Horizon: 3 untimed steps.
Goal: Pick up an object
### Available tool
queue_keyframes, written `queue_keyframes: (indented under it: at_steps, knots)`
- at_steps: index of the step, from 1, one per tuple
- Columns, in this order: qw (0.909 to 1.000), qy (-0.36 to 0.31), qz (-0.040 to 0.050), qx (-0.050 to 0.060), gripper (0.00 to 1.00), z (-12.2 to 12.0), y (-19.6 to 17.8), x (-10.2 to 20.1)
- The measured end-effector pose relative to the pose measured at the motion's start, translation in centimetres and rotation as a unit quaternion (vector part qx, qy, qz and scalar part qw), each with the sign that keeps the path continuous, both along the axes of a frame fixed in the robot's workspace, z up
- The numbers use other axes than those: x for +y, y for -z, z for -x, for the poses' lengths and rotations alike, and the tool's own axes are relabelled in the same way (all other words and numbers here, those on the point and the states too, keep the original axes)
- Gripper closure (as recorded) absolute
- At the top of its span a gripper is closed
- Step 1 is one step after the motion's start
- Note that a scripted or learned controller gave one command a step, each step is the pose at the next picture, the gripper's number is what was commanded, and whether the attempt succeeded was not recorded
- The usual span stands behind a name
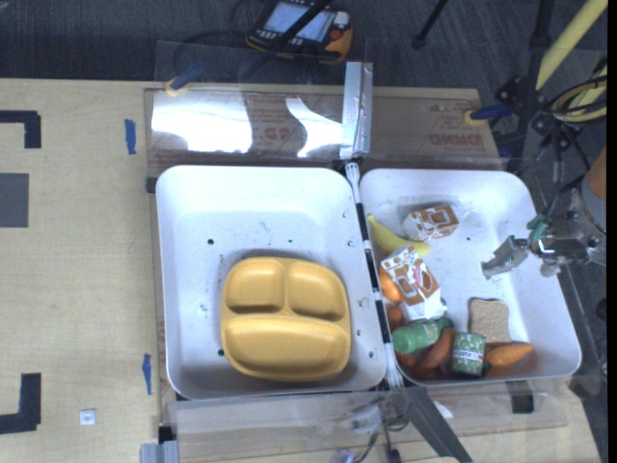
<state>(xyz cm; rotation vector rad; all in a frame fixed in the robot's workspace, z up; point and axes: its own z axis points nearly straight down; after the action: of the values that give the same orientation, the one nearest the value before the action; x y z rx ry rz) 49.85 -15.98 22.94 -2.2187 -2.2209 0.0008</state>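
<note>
Right now my gripper [503, 258] hovers over bare floor in the right bin [501, 186], whether parted or clenched I cannot tell. Bread slice [489, 319] lies just below: light, soft, likely squashes; grip its edges.

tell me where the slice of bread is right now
The slice of bread lies in the right bin, toward its near right corner, just above the green can and the orange carrot.
</note>
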Motion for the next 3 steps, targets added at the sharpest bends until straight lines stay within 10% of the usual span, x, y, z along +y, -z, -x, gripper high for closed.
queue_keyframes:
  at_steps: [1, 2, 3]
  knots:
    - [0.984, -0.178, 0.0014, -0.004, 0.0, -3.4, 12.6, 2.4]
    - [0.9677, -0.252, 0.001, -0.003, 0.0, -11.7, 14.3, 3.4]
    - [0.9571, -0.287, -0.0112, 0.041, 0.0, -14.9, 14.5, 2.8]
